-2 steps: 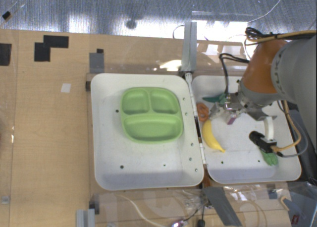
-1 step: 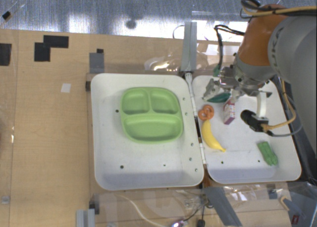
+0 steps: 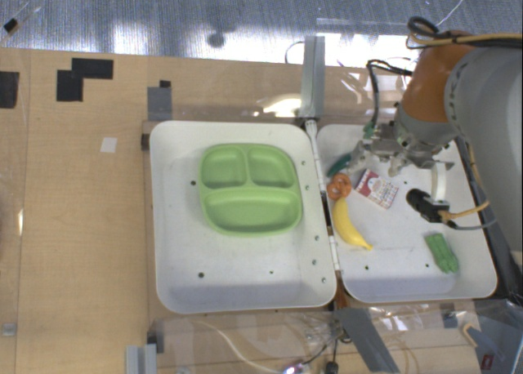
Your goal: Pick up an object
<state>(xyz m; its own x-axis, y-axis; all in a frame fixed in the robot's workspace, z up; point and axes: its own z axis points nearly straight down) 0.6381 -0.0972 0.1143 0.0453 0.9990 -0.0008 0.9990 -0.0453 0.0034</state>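
My gripper (image 3: pixel 369 160) hangs low over the upper part of the right bin (image 3: pixel 470 282), reaching in from the right. Just under and in front of it lies a small red and white packet (image 3: pixel 377 190). A yellow banana (image 3: pixel 349 226) lies near the bin's left wall, with a small orange round thing (image 3: pixel 339 186) above it and a dark green piece (image 3: pixel 338 166) beside the gripper's left side. A green ridged vegetable (image 3: pixel 442 252) lies at the lower right. I see nothing held.
The left bin (image 3: pixel 176 282) holds a light green divided plate (image 3: pixel 249 189). A raised divider (image 3: pixel 321 217) separates the two bins. The arm's grey body and orange band (image 3: pixel 429 86) cover the right bin's upper right corner.
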